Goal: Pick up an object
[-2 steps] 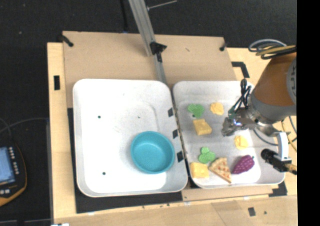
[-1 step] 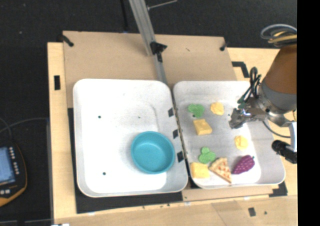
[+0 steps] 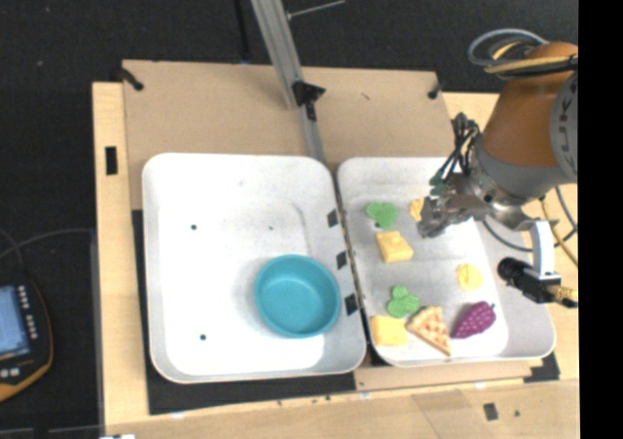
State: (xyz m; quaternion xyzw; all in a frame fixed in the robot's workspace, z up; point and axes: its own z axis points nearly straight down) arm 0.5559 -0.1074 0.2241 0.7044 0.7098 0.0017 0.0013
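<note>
The right bin (image 3: 506, 345) holds several small toy foods: a green leafy piece (image 3: 382, 213), a yellow cheese block (image 3: 393, 247), a second green piece (image 3: 400, 303), a yellow block (image 3: 388, 331), a pizza slice (image 3: 428, 328), purple grapes (image 3: 474, 318) and a small yellow piece (image 3: 468, 275). My gripper (image 3: 431, 223) hangs low over the upper middle of this bin, just right of the cheese block and the green leafy piece. A small yellow-orange piece (image 3: 417, 207) peeks out beside its left edge. The wrist body hides the fingertips.
The left bin (image 3: 195, 194) holds a blue bowl (image 3: 296, 295) near its lower right corner. A grey metal pole (image 3: 277, 33) slants down from the top to the gap between the bins. A handheld pendant (image 3: 18, 325) lies at the far left, off the bench.
</note>
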